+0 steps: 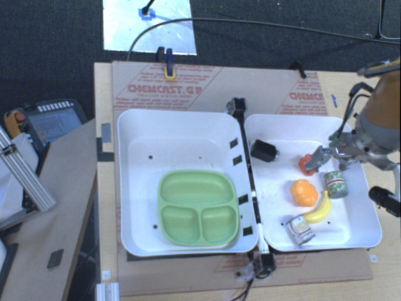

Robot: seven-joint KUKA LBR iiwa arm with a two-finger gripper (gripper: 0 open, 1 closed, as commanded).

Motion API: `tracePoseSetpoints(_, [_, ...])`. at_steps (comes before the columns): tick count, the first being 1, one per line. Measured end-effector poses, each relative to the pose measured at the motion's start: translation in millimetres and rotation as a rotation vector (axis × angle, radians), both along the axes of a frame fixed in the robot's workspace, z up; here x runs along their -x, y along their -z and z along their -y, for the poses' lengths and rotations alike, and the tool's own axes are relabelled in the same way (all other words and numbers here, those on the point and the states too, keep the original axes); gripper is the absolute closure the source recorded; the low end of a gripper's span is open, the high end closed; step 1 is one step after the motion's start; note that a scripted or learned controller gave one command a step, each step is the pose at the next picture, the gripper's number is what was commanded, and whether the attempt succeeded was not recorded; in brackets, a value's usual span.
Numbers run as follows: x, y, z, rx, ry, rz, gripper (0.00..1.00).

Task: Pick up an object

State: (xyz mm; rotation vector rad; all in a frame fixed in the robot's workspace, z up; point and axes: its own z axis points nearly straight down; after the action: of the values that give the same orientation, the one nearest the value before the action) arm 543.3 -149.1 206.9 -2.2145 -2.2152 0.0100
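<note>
Reaching in from the right of the frame, the arm (382,115) holds its end effector (321,157) low over the right bin (360,231), right beside a small red object (306,163).

Whether the end effector's tips are apart or together cannot be told, and the red object seems to touch them or sit just left of them. Below lie an orange (304,192), a banana (318,210), a green-labelled can (335,184) and a small white carton (301,230); a black object (264,150) rests at upper left of that bin. In the left bin (135,168) sits a green divided plate (198,207).
</note>
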Motion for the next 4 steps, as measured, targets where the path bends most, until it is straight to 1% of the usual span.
tracePoseSetpoints(1, [-3,-6,0,0.002,-0.003,0.012,0.00])
tracePoseSetpoints(2, [-11,42,-6,0.001,-0.004,0.009,0.00])
tracePoseSetpoints(3, [-9,103,-12,0.001,-0.001,0.009,0.00])
tracePoseSetpoints(4, [-9,123,-13,0.002,-0.001,0.010,0.00])
